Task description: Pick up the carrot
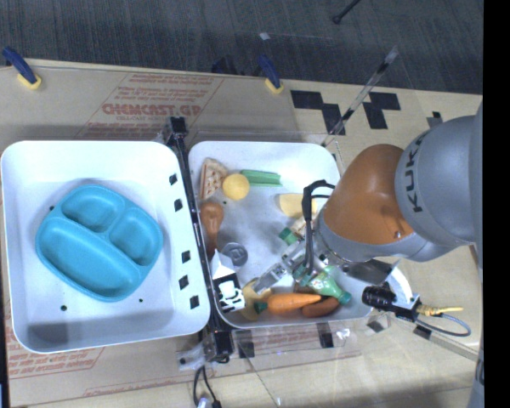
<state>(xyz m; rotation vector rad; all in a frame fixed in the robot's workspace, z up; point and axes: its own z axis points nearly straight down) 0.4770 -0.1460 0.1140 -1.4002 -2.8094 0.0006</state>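
- Right now you are looking at the carrot point(291, 301) lying in the near part of the right bin point(263, 153), close to the near wall and a little right of the bin's middle.
- Its long axis is running left to right, almost level with the near wall, with the fat end toward the left and the tip pointing right.
- The gripper point(304, 266) is hanging just beyond the carrot, on its far side and slightly to the right, under the orange band of the arm point(382, 206).
- So the carrot is lying toward you from the gripper, a short way nearer and a touch left; that is the offset the coming move is turning on, as I judge it.
- You cannot tell from this view whether the gripper is released or clenched; the wrist and clutter are masking it, and nothing is showing as held.
- Crowding is working against you: a brown sausage point(321, 308) is touching the carrot's right end, and a green piece point(330, 286) is sitting just beyond it, between carrot and gripper.
- A yellow ball point(235, 186) and a green bean point(261, 178) are lying well apart, at the far side of the bin.
- The blue tray point(99, 240) is sitting in the left bin point(34, 155), out of the way.
- Judging by the carrot's lie, you are wanting a closing line running near to far, across it.
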